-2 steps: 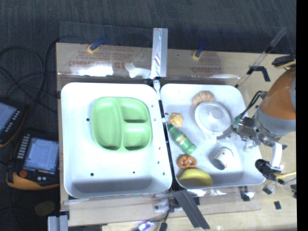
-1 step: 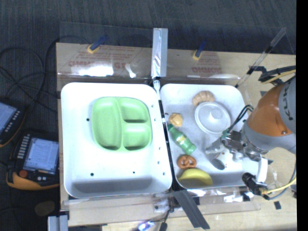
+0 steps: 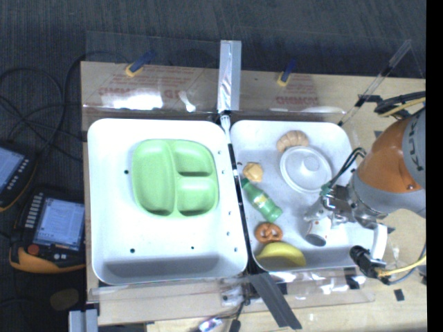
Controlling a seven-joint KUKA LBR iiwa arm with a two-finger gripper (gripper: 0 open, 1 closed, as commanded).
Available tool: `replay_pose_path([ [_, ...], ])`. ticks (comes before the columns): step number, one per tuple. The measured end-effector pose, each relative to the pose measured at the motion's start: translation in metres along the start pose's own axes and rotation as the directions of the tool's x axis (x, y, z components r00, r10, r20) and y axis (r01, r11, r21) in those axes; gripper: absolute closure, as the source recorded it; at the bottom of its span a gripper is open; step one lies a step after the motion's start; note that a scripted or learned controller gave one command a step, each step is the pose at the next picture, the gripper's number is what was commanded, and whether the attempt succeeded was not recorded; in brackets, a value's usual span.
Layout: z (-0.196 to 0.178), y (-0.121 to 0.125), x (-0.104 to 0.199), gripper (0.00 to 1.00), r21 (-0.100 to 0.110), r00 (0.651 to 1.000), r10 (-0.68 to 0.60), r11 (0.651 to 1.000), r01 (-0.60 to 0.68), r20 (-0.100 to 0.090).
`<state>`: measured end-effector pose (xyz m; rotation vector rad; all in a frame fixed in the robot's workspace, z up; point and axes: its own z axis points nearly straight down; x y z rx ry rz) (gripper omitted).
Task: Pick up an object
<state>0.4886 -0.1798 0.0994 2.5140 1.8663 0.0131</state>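
From my remote seat I see the grey arm with its orange band (image 3: 391,161) reaching in from the right over the right-hand shallow white bin (image 3: 339,133), and its two-finger gripper (image 3: 320,223) hangs low over the bin's right half, just below the round white plastic bowl (image 3: 305,169). Directly under the tool sits a small grey-and-white object (image 3: 315,238) that I cannot identify; whether the tool touches it I cannot tell, and I cannot tell the state of the tool either, since the wrist housing and cabling blur into it from this angle. The bowl rests upright near the bin's upper middle, with a tan, croissant-like pastry piece (image 3: 293,140) touching or just beside its upper left rim. Left of the bowl, near the divider between the bins, lies a small yellowish rounded food item (image 3: 252,171), and just below it a green plastic bottle (image 3: 264,204) lies on its side, tilted diagonally. Below the bottle sits an orange-brown pretzel-shaped toy (image 3: 268,232), and right under that a yellow banana-like piece (image 3: 281,255) lies along the bin's front wall. These things are all apart from the gripper, on the bin's left side. In the left-hand shallow white bin (image 3: 104,241) a light green plastic divided tray (image 3: 174,176) with three compartments lies flat, a little above the centre.
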Motion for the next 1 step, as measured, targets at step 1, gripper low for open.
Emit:
replay_pose_path([
  [1,-0.1408,-0.0097,0.0751,1.0,0.015,0.965,0.263,0.965,-0.263,0.009],
])
